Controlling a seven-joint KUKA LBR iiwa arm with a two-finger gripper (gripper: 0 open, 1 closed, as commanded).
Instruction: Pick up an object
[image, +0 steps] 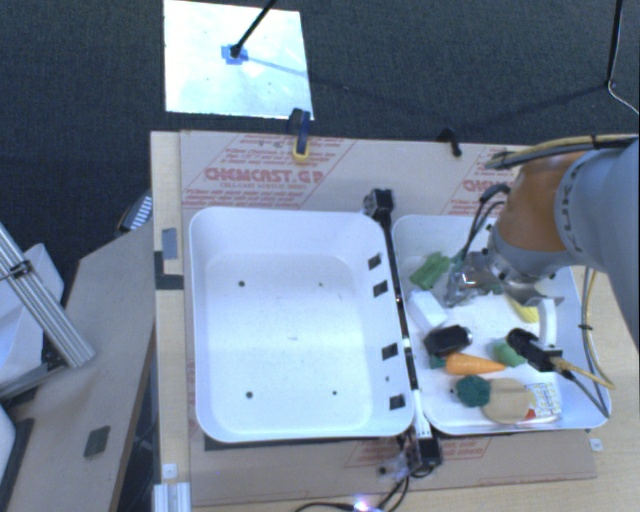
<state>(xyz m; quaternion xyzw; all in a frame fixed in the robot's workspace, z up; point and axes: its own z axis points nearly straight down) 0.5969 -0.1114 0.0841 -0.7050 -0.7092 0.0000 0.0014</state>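
My gripper hangs low over the right bin, in its upper middle part. A green block lies just left of the gripper, and a white block lies just below and left of it. Nearer the front lie a black object, an orange carrot, a dark green piece and a beige object beside a white packet. A small green item and a yellow piece lie right of the gripper, the yellow one partly hidden by the arm. I see nothing between the fingers.
The left bin sits beside the right one, their rims joined by black clips. The grey arm with its orange band crosses the right bin's back right corner. A yellow-and-blue clamp stands at the bench's back edge.
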